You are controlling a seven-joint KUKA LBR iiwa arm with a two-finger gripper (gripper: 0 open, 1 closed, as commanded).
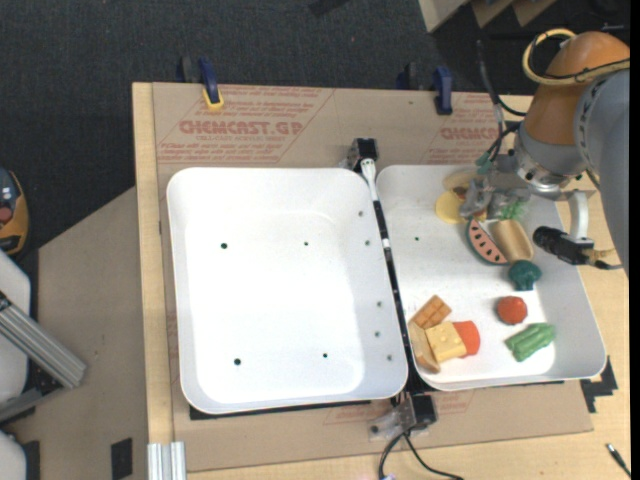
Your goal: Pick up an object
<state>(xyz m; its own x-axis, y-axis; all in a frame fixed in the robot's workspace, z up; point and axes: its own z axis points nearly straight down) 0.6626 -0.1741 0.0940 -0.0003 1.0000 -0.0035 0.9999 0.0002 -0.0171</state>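
Table: brown board with red print, carrying two shallow white bins side by side.
Left bin: white, with a few small dark dots on the floor.
Right bin: white, set against the left bin's right edge; contains all the loose items.
Arm: grey with an orange band, reaching in from the right over the far right corner of the right bin.
Hand: over the far part of the right bin, close above the items there; open or closed state cannot be told from this view.
Watermelon slice: just near of the hand, rind curved to the left.
Tan piece: touching the watermelon slice on its right.
Yellow block: near left part of the right bin.
Green piece: near right corner, well apart from the hand.
Waffle piece: just far of the yellow block.
Yellow piece: just left of the hand.
Orange piece: touching the yellow block's right side.
Teal piece: near of the tan piece.
Red ball: between the teal piece and the green piece.
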